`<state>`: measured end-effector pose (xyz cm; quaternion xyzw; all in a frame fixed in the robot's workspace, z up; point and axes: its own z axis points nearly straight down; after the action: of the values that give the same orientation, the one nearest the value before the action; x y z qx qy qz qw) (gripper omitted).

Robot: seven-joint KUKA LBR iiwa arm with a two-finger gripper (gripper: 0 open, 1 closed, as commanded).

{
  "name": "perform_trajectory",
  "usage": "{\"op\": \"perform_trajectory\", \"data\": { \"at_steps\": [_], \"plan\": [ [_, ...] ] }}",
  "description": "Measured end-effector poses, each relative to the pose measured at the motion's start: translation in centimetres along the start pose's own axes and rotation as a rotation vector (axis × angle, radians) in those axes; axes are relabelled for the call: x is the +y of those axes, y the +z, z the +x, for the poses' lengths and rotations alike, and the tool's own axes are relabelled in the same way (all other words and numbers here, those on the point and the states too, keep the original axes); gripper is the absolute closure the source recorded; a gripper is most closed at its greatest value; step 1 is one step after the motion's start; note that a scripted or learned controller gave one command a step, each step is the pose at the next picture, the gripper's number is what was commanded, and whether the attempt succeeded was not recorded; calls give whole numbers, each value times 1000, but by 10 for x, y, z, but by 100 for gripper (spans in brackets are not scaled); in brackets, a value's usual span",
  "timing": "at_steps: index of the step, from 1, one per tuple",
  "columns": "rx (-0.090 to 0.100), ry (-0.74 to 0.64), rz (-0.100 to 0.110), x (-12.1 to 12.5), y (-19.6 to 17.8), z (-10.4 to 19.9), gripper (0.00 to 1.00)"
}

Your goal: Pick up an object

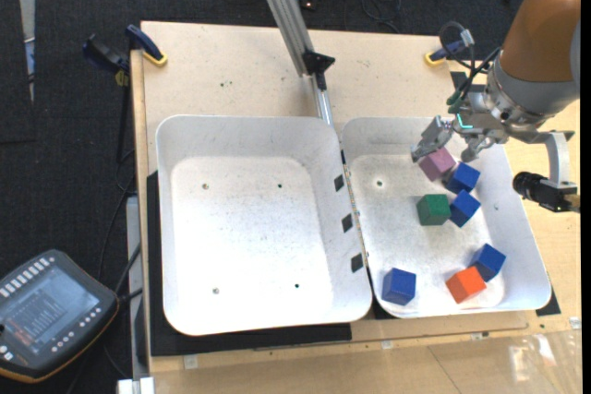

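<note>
Hanging just off my fingertips, the pink block [437, 163] sat near the far edge of the right bin [522, 240], tilted a little. My gripper [450, 143] was right over it, fingers spread, one finger [429, 141] reaching down beside the block's far-left corner, but whether both truly pinched it I could not tell from up here. Just beside the pink block lay a blue block [466, 176], and another blue block [464, 208] touched a green block [432, 209] toward the bin's middle. Down by the near edge sat an orange block [465, 283] against a third blue block [489, 260], with a fourth blue block [399, 285] at the near-left corner. The left bin [175, 198] lay alongside, touching the right one.
</note>
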<state>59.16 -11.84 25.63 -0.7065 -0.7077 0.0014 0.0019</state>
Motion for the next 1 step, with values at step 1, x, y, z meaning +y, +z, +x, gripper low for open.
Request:
{"op": "perform_trajectory", "data": {
  "at_steps": [1],
  "plan": [
    [-1, 1, -5, 1, -3, 0, 0]
  ]
}}
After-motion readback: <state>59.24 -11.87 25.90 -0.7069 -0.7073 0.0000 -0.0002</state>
